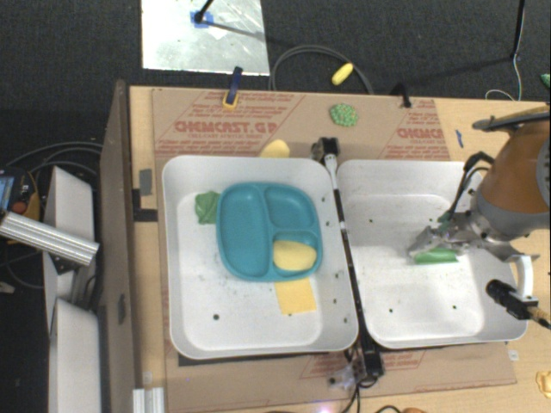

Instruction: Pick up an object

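- The end effector [437, 241] is hanging low in the right bin [392, 317], with its grey fingers angling down toward the left from the orange-banded wrist.
- A small green object [436, 255] is lying flat on the bin floor right under the fingertips; it is long, narrow and bright green, like a pea pod or a bean.
- The fingertips are sitting against its upper edge, but I cannot tell whether they are spread or pinching it.
- Well off to the end effector's left, the left bin [185, 317] is carrying a teal divided plate [245, 231] with a yellow lump [294, 255] in one compartment.
- A flat yellow square [296, 297] is lying just below the plate, and a green leafy piece [207, 206] is touching its far left side.
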